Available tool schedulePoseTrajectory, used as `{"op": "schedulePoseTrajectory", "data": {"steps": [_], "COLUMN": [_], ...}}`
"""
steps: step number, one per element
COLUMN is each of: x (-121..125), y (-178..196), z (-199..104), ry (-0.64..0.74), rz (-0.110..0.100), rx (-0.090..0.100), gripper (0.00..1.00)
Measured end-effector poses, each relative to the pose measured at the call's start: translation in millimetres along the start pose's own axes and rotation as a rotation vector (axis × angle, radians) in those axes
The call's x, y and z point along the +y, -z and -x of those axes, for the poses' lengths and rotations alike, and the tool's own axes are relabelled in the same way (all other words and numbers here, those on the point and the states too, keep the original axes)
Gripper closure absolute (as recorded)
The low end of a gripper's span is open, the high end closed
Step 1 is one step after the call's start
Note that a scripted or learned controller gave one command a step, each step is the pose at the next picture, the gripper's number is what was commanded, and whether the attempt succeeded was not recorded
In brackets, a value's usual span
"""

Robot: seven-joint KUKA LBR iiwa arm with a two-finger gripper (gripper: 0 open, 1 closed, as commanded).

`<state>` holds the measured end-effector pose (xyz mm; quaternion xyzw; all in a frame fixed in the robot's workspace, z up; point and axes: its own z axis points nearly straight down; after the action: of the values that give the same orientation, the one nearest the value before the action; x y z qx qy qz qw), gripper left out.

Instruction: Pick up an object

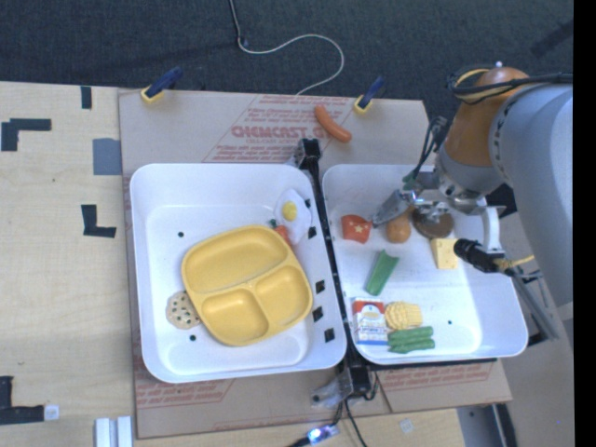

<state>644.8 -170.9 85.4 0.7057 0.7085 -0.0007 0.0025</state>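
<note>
My gripper [411,209] hangs low over the far part of the right bin [484,319]. A small brown round piece [399,232] lies just below it, and a darker brown disc [435,223] sits at its right side. A red toy piece [356,228] lies a little to its left. Nearer the front of the bin are a green wedge [381,272], a yellow block [445,253], a corn cob [403,316], green beans [411,340] and a small printed packet [370,321]. I see nothing lifted off the bin floor.
The left bin [154,212] holds a yellow divided plate [247,282], a cookie [181,310] and a fried-egg toy [291,212]. A sausage [332,124] lies on the cardboard behind the bins. A black divider rail [321,240] runs between the bins.
</note>
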Motion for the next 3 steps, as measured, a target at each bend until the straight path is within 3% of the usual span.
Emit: {"op": "schedulePoseTrajectory", "data": {"steps": [1,3], "x": [2,12], "y": [14,116], "z": [0,5], "ry": [0.001,-0.002], "rz": [0.005,0.001], "rx": [-0.001,0.004], "gripper": [1.0,1.0]}}
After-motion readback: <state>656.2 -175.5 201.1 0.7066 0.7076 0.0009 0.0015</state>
